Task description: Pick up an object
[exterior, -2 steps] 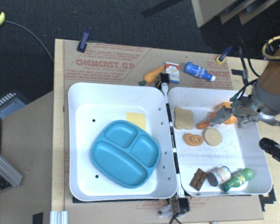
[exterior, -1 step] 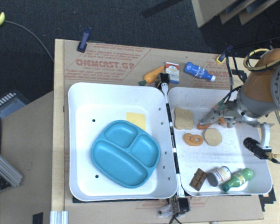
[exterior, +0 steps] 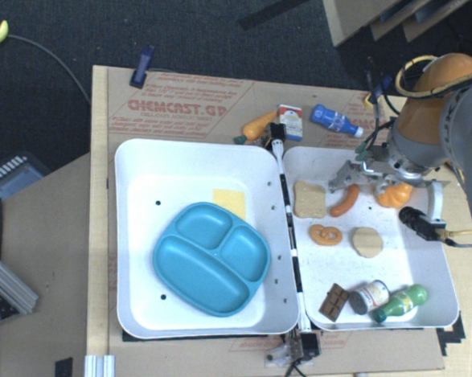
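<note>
Grey metal of the gripper (exterior: 365, 170) hangs low over the back of the right bin (exterior: 439, 280), fingers spread apart and holding nothing, just beside the sausage (exterior: 345, 200). An orange fruit (exterior: 394, 194) sits just to its right, while the left bin (exterior: 129, 216) holds 1 blue divided plate (exterior: 211, 258).

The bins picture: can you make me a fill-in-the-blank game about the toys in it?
The blue plate lies in the ____ bin.
The yellow cheese slice lies beside the ____.
The green bottle lies in the ____ bin.
The chocolate bar is coloured ____.

Missing words: left; blue plate; right; brown.
</note>
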Robot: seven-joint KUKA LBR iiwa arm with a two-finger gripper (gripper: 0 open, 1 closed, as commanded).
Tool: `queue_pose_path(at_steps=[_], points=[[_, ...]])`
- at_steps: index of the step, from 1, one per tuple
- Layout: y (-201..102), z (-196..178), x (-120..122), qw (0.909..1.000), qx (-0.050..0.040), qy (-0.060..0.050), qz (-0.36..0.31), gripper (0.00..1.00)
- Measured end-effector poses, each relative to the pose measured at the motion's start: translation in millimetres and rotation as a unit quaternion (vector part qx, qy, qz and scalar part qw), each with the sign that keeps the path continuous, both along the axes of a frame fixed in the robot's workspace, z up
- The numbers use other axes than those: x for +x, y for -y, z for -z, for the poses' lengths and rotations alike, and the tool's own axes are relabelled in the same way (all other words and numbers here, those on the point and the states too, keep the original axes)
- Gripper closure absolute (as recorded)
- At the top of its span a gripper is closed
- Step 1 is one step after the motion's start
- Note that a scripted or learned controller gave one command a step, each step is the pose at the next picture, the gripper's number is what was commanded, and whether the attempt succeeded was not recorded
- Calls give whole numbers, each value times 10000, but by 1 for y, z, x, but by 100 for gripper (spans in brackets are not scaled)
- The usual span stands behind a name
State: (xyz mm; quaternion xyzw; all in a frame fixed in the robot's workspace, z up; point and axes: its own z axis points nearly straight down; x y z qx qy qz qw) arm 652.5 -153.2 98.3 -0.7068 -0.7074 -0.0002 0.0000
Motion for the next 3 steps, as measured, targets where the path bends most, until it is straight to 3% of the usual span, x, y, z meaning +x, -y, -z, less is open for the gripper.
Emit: queue_pose_path(at_steps=[1,2,3], points=[[0,-11,1,10000,-10,12,-8,100],[0,-10,0,10000,-10,9,-7,0],[0,-21,1,10000,-17,25,-12,100]])
